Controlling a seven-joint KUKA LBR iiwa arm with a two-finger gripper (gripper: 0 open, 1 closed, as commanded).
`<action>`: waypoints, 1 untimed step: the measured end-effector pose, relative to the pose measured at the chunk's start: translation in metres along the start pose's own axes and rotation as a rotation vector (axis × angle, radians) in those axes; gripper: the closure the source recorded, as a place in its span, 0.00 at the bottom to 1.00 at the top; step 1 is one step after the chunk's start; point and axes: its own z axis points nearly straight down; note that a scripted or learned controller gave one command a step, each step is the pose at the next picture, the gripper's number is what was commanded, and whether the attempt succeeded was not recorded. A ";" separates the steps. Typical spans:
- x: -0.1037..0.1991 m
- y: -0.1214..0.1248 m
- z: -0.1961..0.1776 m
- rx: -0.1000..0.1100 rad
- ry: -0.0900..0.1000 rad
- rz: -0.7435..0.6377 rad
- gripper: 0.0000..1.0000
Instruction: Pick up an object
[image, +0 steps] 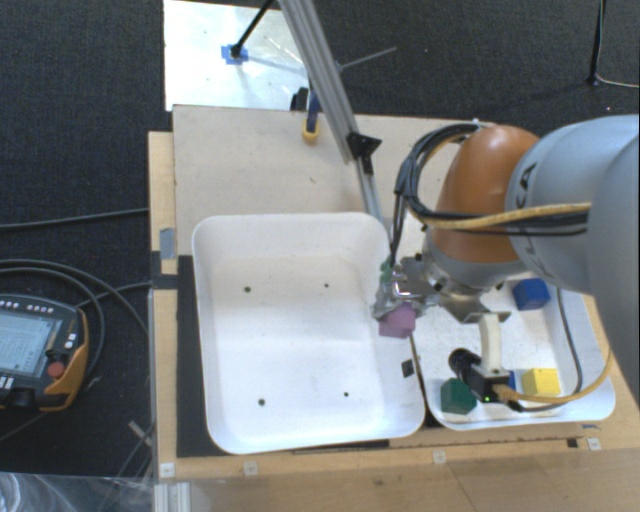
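My gripper (392, 303) hangs over the ridge where the two white bins meet, with the grey arm and its orange band reaching in from the right. A small purple block (398, 321) sits between its fingertips, and the gripper is shut on it. The block is raised above the right edge of the left bin (290, 330). In the right bin (590, 400) lie a blue block (531, 294), a yellow block (545, 381) and a dark green object (458, 397). The arm hides much of the right bin.
A small black piece (407, 368) lies near the ridge between the bins. A metal pole (335, 95) slants down toward the left bin's far right corner. A teach pendant (35, 350) rests off the bench at the left.
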 end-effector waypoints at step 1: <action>-0.003 0.001 -0.010 -0.002 -0.001 0.003 1.00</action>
